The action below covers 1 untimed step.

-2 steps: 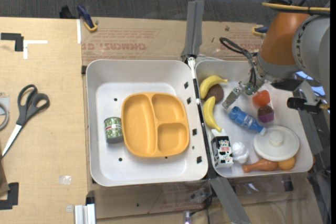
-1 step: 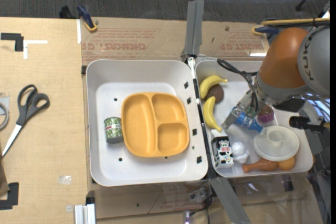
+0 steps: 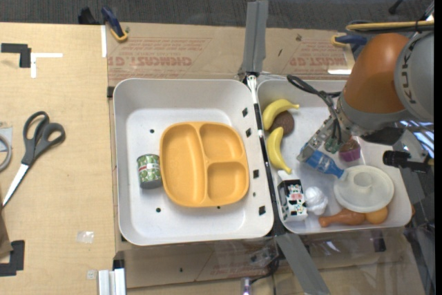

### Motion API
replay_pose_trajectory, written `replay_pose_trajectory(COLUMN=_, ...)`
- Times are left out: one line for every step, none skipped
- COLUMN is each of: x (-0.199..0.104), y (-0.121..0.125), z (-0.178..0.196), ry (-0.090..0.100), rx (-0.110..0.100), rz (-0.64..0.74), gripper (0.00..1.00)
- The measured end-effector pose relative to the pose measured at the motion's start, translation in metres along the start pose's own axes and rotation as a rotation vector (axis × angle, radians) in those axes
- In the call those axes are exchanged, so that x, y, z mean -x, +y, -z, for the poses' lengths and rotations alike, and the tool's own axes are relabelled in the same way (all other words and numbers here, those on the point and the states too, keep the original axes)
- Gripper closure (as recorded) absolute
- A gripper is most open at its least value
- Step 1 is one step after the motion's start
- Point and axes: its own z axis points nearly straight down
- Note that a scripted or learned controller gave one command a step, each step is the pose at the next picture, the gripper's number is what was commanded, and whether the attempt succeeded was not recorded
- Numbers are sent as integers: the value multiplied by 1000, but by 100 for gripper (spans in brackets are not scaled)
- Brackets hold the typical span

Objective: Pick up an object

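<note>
Nothing lifted yet: two-finger gripper (image 3: pixel 319 144) low in right white bin (image 3: pixel 397 219) beside blue plastic bottle (image 3: pixel 323 162), grip state unclear.

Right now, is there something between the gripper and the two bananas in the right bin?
Nothing visible stands between them. The gripper hangs low in the right bin, and the bananas lie toward the centre divider with bare white floor between. The brown round thing sits among the bananas, and the blue bottle lies just below the gripper.
</note>
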Motion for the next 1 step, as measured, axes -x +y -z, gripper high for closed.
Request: replay_pose_trajectory(x=-27, y=48, z=130, ry=1, rx=0, rz=1, gripper=100)
